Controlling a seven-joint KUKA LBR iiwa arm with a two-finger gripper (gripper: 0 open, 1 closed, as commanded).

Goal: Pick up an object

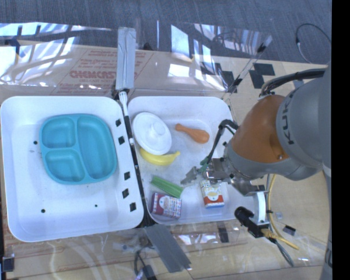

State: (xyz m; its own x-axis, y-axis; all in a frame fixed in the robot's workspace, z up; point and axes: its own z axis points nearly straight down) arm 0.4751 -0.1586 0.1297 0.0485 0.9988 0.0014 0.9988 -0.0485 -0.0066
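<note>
The jaws hang low in the right bin, but whether they are released or clenched I cannot tell. Just to their lower right, nearly under the wrist, stands a small carton, white and orange with a red band, its long axis running up the view. Farther left lie a green stalk, a red packet, a banana and a white bowl. The carton looks the nearest pick.

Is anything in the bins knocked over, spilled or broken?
Nothing looks spilled or broken. The right bin holds a white bowl, a banana, an orange drumstick, a green stick and two small cartons, just scattered loosely. The blue tray sits flat in the left bin.
</note>
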